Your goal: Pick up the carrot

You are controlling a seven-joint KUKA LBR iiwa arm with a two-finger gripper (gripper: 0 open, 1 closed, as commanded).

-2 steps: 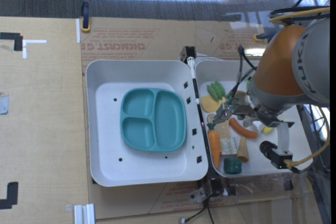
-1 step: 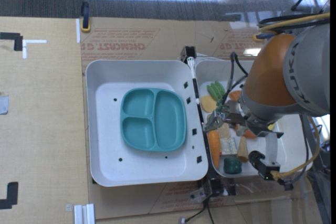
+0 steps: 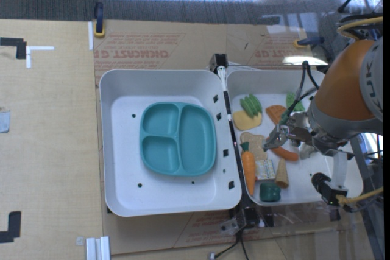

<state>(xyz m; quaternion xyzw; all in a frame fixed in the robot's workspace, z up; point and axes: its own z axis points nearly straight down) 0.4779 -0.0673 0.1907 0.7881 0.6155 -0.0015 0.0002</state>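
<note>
- Camera view, left bin point(image 3: 116, 149): a shallow white bin at centre frame holding a teal divided plate point(image 3: 178, 138) with three compartments.
- Camera view, right bin point(image 3: 350, 182): a white bin at right of frame, touching the left bin along their shared edge, holding a cluster of toy foods.
- Carrot point(image 3: 248, 171): orange, lying lengthwise at the right bin's left wall, in the lower half of the bin, beside a tan cracker-like piece point(image 3: 264, 168) and above a dark green item point(image 3: 270, 192).
- Other contents: a green vegetable point(image 3: 250, 104) over a yellow piece point(image 3: 247, 121) at upper left of the bin; an orange slice point(image 3: 276, 112).
- Gripper point(image 3: 276, 138): low over the middle of the bin, up and right of the carrot, apart from it; whether the jaws are spread cannot be told, the metal parts blurring together.
- Arm point(image 3: 347, 88): grey and orange, entering from the right edge.
</note>
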